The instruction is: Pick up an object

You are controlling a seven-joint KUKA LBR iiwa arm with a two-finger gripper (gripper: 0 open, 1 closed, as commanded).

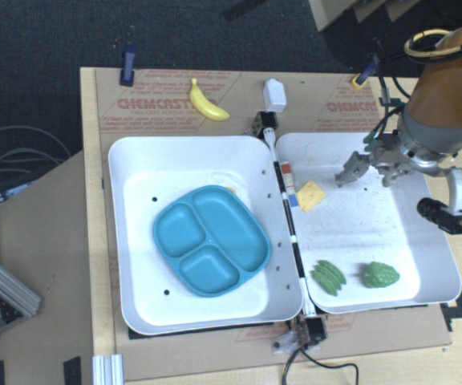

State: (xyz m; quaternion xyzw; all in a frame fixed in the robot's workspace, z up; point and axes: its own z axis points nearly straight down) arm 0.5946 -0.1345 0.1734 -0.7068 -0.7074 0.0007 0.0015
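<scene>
Nearest the camera, along the near edge of the right bin [435,283], lie two green leafy pieces [328,276] [381,275], side by side but apart. Left of them, a blue divided plate [208,239] sits in the left bin [127,215]. Farther back, a yellow wedge [310,196] rests by the dividing wall. Beyond it, the pincer [373,172] hangs over the right bin's far end, fingers spread wide, gripping nothing. On the counter [103,103] behind the bins lies a banana [205,103].

Claw [369,169] spread open above right bin [423,283]; cheese wedge [310,196], two green vegetables inside. Blue divided plate [208,239] in left bin [135,183].
</scene>
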